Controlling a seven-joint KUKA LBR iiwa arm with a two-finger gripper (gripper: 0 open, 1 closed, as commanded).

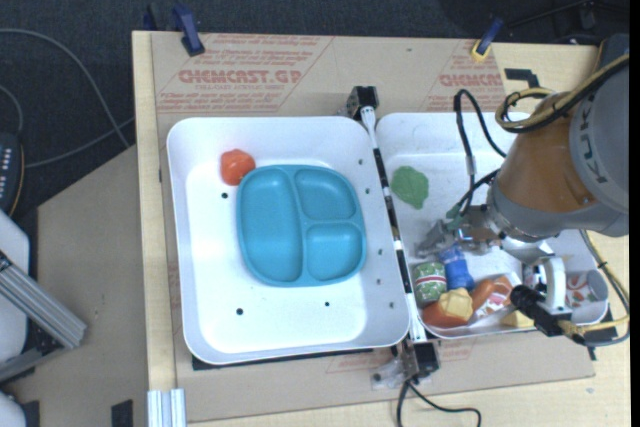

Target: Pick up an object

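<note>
My gripper [447,237] hangs low over the right bin [430,140], near its middle, with the grey arm and orange band [545,170] reaching in from the right. Just below the gripper lies a small blue object [456,269]. Beside that stands a green-labelled can [429,281], with a yellow piece [457,304] and a red piece [490,293] near the bin's front edge. A flat green object [410,185] lies up and to the left of the gripper. The arm hides the right side of this bin.
The left bin [200,245] holds a blue divided plate [300,222] and a small orange ball [237,165] at its back left. A black rail [385,205] divides the bins. Cables [480,130] loop over the right bin's back.
</note>
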